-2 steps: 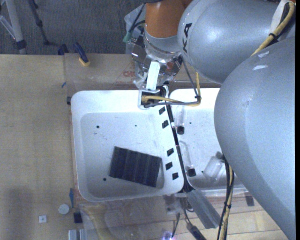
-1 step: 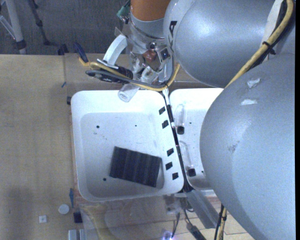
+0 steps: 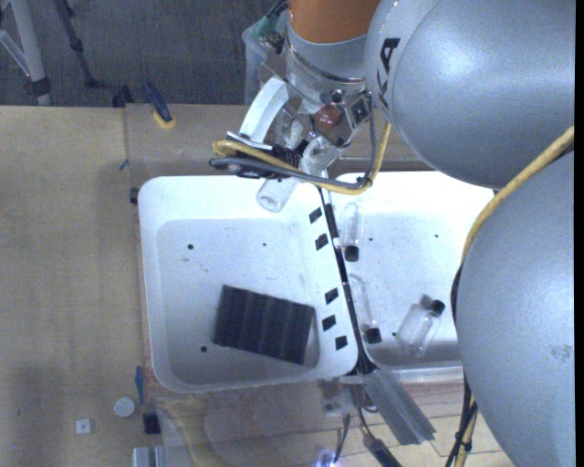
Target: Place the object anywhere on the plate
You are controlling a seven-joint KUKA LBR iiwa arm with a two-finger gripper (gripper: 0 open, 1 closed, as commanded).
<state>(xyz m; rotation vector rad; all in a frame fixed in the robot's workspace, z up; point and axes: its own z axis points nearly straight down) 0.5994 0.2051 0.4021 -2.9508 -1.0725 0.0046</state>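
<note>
A small clear bottle [image 3: 273,193] hangs at the tip of my gripper [image 3: 290,173], over the far rim of the left bin [image 3: 164,214]. The fingers are shut on the bottle's upper end, and its round mouth faces the camera. The plate [image 3: 263,324] is a dark ribbed rectangle lying flat in the near part of the left bin, well in front of and below the gripper. The grey arm with its orange band [image 3: 333,18] comes in from the upper right.
The right bin [image 3: 438,228] holds other clear bottles: one by the divider [image 3: 349,228], one near the front [image 3: 420,321] and a thin one along the divider [image 3: 360,301]. A yellow cable [image 3: 274,155] loops beside the gripper. The arm's bulk covers the right side.
</note>
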